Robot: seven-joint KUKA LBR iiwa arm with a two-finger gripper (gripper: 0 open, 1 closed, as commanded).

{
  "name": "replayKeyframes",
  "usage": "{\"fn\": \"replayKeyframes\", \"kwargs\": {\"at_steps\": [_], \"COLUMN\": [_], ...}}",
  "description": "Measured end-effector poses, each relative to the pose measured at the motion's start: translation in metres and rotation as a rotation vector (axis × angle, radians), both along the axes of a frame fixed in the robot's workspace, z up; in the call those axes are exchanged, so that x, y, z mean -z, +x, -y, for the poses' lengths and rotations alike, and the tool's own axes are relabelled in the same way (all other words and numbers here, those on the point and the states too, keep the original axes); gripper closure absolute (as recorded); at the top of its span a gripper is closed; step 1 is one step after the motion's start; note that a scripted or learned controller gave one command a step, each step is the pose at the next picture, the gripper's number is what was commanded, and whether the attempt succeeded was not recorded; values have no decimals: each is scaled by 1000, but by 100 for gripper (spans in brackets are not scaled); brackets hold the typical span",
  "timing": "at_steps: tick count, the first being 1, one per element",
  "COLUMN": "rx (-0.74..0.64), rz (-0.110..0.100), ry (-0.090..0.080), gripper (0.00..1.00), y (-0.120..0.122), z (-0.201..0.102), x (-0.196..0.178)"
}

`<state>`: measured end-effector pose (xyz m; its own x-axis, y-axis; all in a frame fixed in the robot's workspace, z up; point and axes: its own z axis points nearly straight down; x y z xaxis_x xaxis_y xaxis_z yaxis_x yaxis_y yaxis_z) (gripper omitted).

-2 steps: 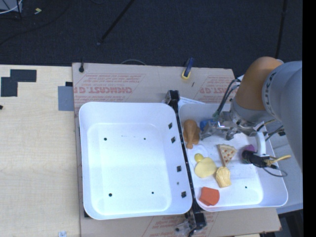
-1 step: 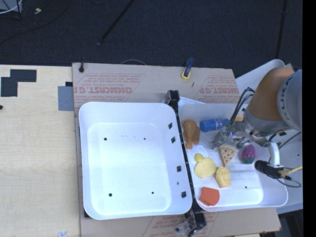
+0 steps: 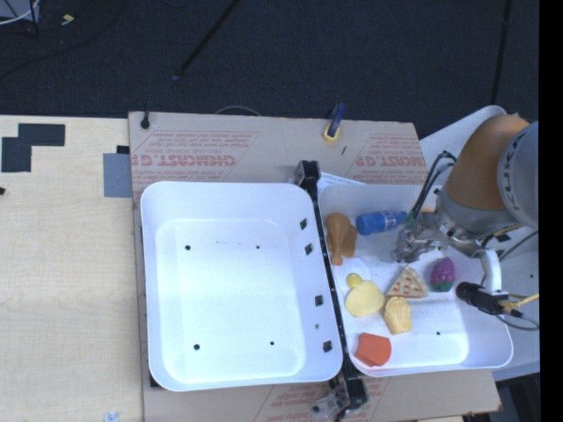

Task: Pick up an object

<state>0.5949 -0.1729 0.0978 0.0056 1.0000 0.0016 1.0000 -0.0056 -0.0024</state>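
Worktop (image 3: 62, 306): pale wood, stretched out to the left, with a sheet of printed cardboard (image 3: 220, 152) laid beneath both bins.
Left bin (image 3: 229, 284): white and shallow, sat on the cardboard, touching the right bin along a black clip strip.
Right bin (image 3: 440, 350): white, held all the loose things.
Arm (image 3: 493, 174): grey with an orange band, reached in from the right, bent down over the right bin's far right part.
Jaws (image 3: 413, 246): hung low in the right bin, just above the pizza slice and just right of the blue bottle; open or closed, cannot tell, too small and blurred; nothing seen gripped.
Brown bread piece (image 3: 339, 236): stood at the bin's left wall.
Yellow duck (image 3: 361, 297): near the bin's middle, below the bread piece.
Blue bottle (image 3: 380, 222): lay on its side, near the far wall.
Orange block (image 3: 374, 349): near the front wall.
Pizza slice (image 3: 407, 284): just beside the duck, to its right.
Yellow corn piece (image 3: 398, 315): below the slice.
Purple ball (image 3: 442, 274): right of the slice.
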Motion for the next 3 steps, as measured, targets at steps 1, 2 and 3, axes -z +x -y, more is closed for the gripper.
{"fn": "replayKeyframes", "kwargs": {"at_steps": [1,2,3], "rx": [-8,-7,-4], "rz": [10,1,2], "ry": [-2,-1,-7], "gripper": [100,0,0], "y": [45,42,49], "z": [-20,-20,-70], "x": [-63,-59,10]}}
